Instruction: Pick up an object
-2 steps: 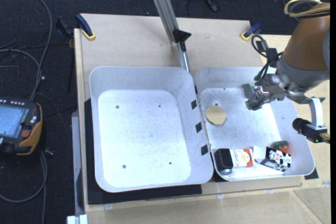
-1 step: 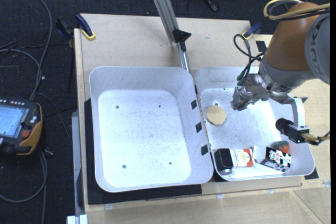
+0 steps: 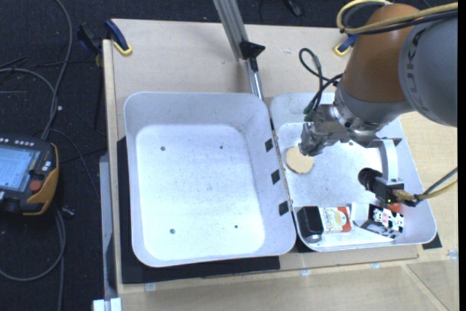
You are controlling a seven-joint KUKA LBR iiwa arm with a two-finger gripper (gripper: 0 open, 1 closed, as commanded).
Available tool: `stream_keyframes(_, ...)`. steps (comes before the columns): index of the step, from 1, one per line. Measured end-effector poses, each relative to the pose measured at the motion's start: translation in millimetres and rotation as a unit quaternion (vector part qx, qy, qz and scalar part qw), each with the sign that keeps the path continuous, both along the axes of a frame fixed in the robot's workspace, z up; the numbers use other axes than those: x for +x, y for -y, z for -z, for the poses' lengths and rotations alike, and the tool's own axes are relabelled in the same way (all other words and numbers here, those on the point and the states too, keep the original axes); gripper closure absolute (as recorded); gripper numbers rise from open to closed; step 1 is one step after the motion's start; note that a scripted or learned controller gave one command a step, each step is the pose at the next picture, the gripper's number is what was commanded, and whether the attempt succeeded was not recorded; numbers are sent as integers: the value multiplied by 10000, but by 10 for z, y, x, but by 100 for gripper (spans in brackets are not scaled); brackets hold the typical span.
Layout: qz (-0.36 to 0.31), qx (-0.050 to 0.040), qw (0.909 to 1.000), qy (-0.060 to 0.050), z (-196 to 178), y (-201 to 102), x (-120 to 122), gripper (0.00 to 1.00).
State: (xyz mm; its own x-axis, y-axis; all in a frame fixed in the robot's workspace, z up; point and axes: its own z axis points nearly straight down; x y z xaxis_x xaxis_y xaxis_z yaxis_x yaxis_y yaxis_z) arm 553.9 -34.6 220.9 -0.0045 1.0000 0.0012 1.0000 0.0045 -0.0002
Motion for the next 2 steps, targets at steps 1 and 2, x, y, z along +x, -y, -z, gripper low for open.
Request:
stream_keyframes(1,-5,1,10000,-2,40,-603,88,100)
stream_keyframes(2,-7,0,10000,1,28,-1233,130,100)
